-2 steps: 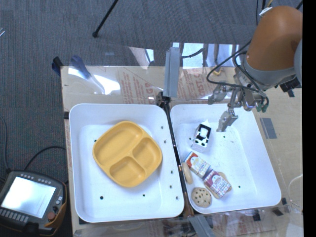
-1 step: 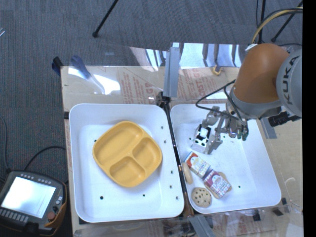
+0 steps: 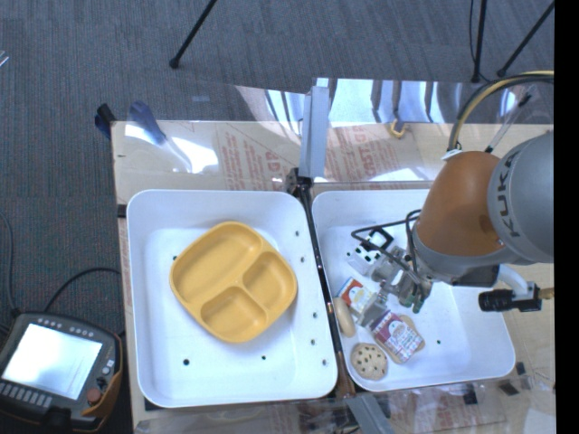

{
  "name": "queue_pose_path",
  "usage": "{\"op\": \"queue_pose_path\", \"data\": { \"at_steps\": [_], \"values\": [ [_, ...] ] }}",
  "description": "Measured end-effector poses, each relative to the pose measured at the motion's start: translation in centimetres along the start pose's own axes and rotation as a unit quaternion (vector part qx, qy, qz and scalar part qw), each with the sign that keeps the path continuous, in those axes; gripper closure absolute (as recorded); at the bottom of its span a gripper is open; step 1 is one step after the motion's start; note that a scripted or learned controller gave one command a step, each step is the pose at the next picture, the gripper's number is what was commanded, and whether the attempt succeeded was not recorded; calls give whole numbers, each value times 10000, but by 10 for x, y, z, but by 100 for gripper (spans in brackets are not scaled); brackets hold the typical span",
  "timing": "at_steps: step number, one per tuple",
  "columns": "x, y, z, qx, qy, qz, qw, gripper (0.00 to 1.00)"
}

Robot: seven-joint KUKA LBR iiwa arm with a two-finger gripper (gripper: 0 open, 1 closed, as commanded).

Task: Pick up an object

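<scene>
From the camera view above the bench, my claw point(image 3: 401, 289) hangs low inside the right bin point(image 3: 470, 346), reached in from the right with my grey arm and its orange band point(image 3: 457, 208) bulking over the bin's upper right part. I take that right bin as my landmark.

My claw sits near the bin's middle, toward its left half. Whether my fingers are wide or narrow I cannot tell; the metal parts blur together from up here, and I see nothing clearly clamped between them.

Several small things lie in the bin's left part. A white die with black dots point(image 3: 362, 257) rests just up and left of my claw. A small red and white packet point(image 3: 355, 295) lies just left of my claw, close to it or touching; I cannot tell which. A tan, bread-like stick point(image 3: 345, 318) lies against the bin's left wall, just below that packet. A red-edged packet point(image 3: 397, 335) lies tilted just below my claw. A round cookie with dark chips point(image 3: 369, 361) sits near the bin's lower left corner, just beside the red-edged packet.

Left of the right bin, touching it along the shared edge, stands the left bin point(image 3: 154, 360). A yellow divided plate point(image 3: 233, 281) lies in its middle, turned at a slant.
</scene>
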State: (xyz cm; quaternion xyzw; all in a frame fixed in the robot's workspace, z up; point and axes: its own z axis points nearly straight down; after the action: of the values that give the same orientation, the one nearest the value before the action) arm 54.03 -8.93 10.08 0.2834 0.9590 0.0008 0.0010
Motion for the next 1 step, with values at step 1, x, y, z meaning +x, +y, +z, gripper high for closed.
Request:
{"op": "queue_pose_path", "data": {
  "at_steps": [1],
  "values": [
    [35,-29,8,-26,-93,-2152,9765,0]
  ]
}}
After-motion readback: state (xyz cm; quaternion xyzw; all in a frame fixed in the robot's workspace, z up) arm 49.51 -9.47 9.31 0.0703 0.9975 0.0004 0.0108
